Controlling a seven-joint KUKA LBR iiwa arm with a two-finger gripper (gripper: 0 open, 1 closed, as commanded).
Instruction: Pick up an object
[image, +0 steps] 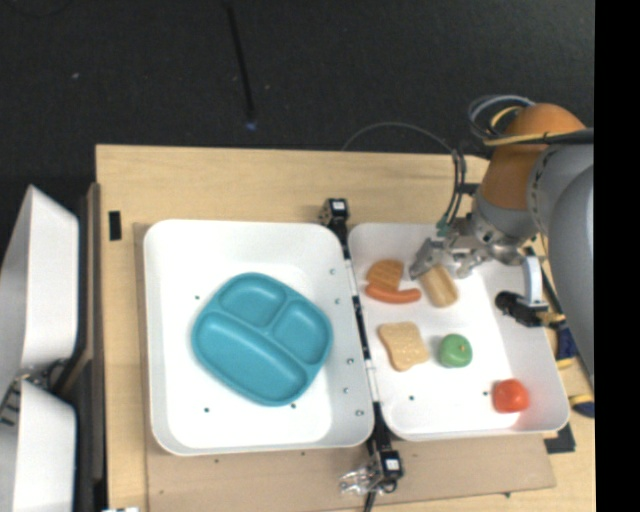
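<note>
We see the gripper (437, 262) low over the far part of the right bin (520, 415), coming in from the right. Its fingers point down and to the left, their tips just beside a tan bread-roll piece (439, 288) and near an orange croissant-like piece (385, 272). We cannot tell whether the jaws are wide or narrow, and nothing shows clearly between them.

In the right bin, a red-orange sausage (393, 294) lies touching the croissant-like piece on its near side, close to the bin's left wall. A slice of toast (404, 346) sits near the middle, with a green round piece (455, 350) just beside it on the right. A red piece (510, 396) rests alone towards the near right corner, well apart from the others. Bare white floor shows along the near edge and between the green piece and the right wall.

The left bin (170, 400) holds a blue divided plate (262, 338), tilted in plan, with open white floor all round it, widest along the far side and the left.

Both bins touch along a shared middle rim and stand on a pale wooden bench (120, 180). Beyond the bench the floor is dark, and a thin cable (240, 65) runs across it. White boxes (45, 290) stand at the left edge.
</note>
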